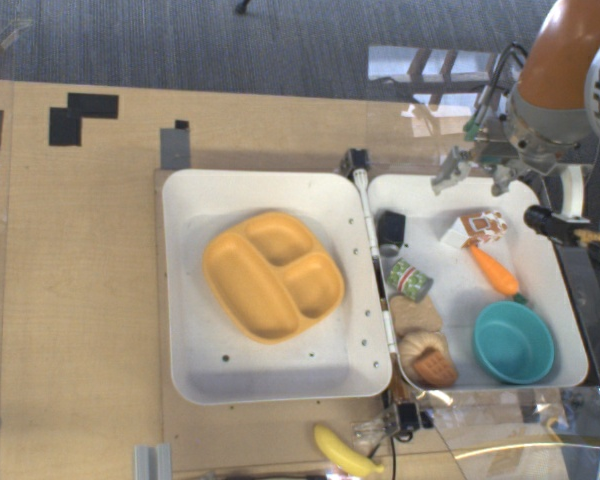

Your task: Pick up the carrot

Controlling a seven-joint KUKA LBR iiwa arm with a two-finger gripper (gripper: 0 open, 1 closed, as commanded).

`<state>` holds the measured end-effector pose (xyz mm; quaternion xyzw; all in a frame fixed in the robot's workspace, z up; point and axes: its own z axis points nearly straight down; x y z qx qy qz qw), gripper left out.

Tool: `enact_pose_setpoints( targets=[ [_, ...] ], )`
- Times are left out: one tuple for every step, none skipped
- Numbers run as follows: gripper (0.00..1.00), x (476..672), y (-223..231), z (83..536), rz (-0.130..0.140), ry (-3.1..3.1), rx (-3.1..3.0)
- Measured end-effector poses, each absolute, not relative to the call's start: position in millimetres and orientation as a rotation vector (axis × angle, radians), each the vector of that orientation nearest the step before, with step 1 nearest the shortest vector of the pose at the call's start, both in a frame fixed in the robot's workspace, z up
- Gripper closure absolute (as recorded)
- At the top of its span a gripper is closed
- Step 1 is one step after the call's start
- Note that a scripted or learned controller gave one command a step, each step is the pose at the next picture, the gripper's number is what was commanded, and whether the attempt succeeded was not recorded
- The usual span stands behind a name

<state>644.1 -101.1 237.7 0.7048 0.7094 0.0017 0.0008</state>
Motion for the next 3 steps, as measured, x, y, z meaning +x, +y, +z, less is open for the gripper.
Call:
enact_pose_setpoints(
  targets=[
    [0.0, 605.3, -138, 224, 0.001, 2.476, 1.931],
    [0.0, 566.9, -186, 173, 0.002, 2.286, 2.157],
    [0.0, 587.7, -203, 89, 0.011, 2.349, 2.077]
  ],
)
